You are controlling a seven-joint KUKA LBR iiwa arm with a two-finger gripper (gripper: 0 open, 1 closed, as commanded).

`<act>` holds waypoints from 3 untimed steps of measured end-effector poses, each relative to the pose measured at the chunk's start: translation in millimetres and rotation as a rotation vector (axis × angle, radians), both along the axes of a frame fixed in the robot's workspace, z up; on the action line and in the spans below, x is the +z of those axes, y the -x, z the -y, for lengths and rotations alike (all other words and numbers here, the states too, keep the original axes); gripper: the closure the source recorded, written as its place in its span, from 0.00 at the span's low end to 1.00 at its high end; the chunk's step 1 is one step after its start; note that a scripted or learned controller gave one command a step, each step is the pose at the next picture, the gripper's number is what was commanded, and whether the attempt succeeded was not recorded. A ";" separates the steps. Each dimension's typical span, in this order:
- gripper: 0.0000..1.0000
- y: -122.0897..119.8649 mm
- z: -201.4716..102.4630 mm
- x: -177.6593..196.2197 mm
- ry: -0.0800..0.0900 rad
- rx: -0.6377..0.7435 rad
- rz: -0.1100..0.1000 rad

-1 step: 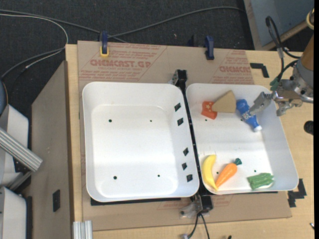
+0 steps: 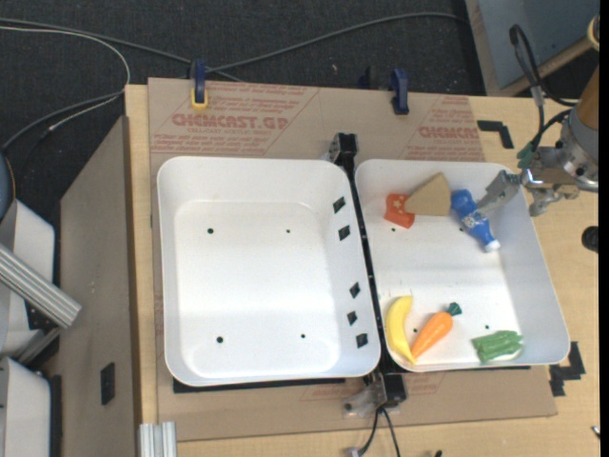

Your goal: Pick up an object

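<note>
The right bin (image 2: 533, 255) holds several objects. A red-orange block (image 2: 400, 210) lies beside a tan wedge (image 2: 431, 196) at the far side, and a blue toy (image 2: 473, 218) sits just right of them. Near the front edge lie a yellow banana (image 2: 399, 327), an orange carrot (image 2: 433, 331) and a green piece (image 2: 497, 346). My gripper (image 2: 519, 196) hangs over the bin's far right corner, just right of the blue toy. Its fingers stand apart, open, with nothing between them.
The left bin (image 2: 171, 255) sits alongside, separated by a black divider strip (image 2: 357, 246). Two clamps (image 2: 199, 84) hold the cardboard sheet at the back. Cables run across the dark floor behind the bench.
</note>
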State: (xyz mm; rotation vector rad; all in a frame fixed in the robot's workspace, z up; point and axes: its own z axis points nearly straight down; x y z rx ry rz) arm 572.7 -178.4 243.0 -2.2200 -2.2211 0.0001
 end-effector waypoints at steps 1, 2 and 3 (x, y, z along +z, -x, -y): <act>0.00 -5.8 7.3 -55.2 -0.001 -0.001 -0.006; 0.00 -14.9 6.9 -103.6 -0.001 0.001 -0.004; 0.00 -14.0 5.7 -156.6 -0.002 0.000 -0.006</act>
